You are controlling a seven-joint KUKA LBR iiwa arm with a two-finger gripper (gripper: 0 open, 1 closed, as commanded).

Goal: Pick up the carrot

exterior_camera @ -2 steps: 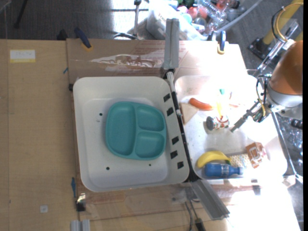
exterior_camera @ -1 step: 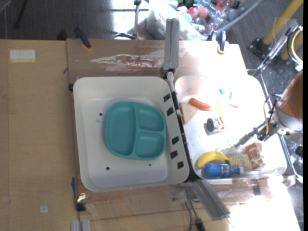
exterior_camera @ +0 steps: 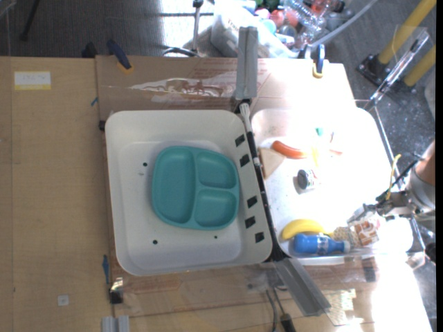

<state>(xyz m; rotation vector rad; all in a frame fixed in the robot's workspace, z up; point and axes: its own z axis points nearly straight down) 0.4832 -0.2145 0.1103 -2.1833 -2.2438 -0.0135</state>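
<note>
Your carrot (exterior_camera: 288, 149) lies in the right bin (exterior_camera: 367, 126), above the banana (exterior_camera: 302, 227) and blue bottle (exterior_camera: 315, 244). The gripper (exterior_camera: 387, 205) hangs beyond, right of the banana; grip undeterminable.

A robotics lab: cardboard-covered bench (exterior_camera: 48, 185), two white bins (exterior_camera: 124, 185), tripod legs (exterior_camera: 31, 12).
</note>
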